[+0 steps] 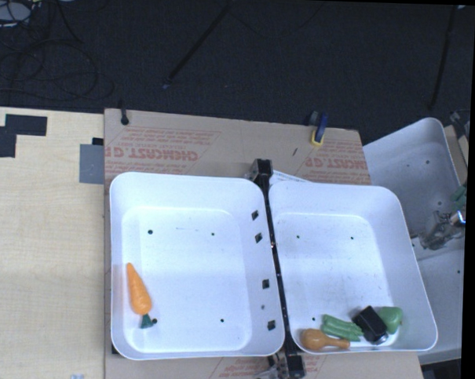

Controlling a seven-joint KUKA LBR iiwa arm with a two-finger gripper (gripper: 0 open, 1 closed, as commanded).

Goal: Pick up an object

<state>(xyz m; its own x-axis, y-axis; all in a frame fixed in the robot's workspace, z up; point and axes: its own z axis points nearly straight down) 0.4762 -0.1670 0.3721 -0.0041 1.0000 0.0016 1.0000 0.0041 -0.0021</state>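
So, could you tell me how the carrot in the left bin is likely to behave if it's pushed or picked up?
The carrot looks like moulded plastic, so probably stiff and light. Its round, tapered body would likely roll in a curve if nudged. The smooth skin might slip from a pinch near the narrow end.

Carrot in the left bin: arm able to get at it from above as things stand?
Probably yes. The carrot lies alone near the left wall of the left bin, nothing on or against it except a small dark green bit at its lower end. The nearby wall may crowd a finger.
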